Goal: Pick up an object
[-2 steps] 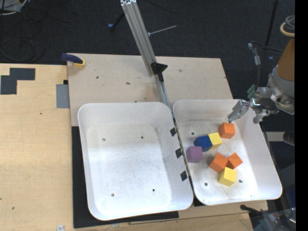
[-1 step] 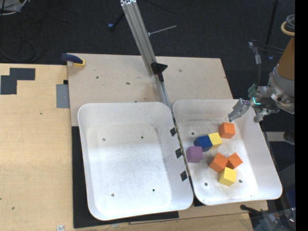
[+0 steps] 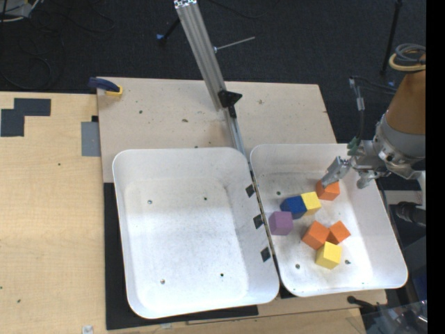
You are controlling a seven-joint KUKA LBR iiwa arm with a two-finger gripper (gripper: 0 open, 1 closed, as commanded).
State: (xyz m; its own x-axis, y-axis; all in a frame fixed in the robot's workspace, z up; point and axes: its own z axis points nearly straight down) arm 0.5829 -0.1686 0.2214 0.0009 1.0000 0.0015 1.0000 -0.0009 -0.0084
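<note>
1. Nearest me in the right bin [image 3: 389, 270] I see a yellow cube [image 3: 329, 255], with two orange cubes [image 3: 316, 234] just behind it, touching each other.
2. Further in sit a purple cube [image 3: 281, 223], a blue cube [image 3: 293, 206] and a small yellow block [image 3: 311, 201] – the last two touching.
3. Beyond those, an orange block [image 3: 328, 190] lies right at the gripper [image 3: 351, 173], whose fingers look spread; I see nothing pinched between them.
4. The left bin [image 3: 139, 207] sits beside, on the worktop [image 3: 167, 110].
</note>
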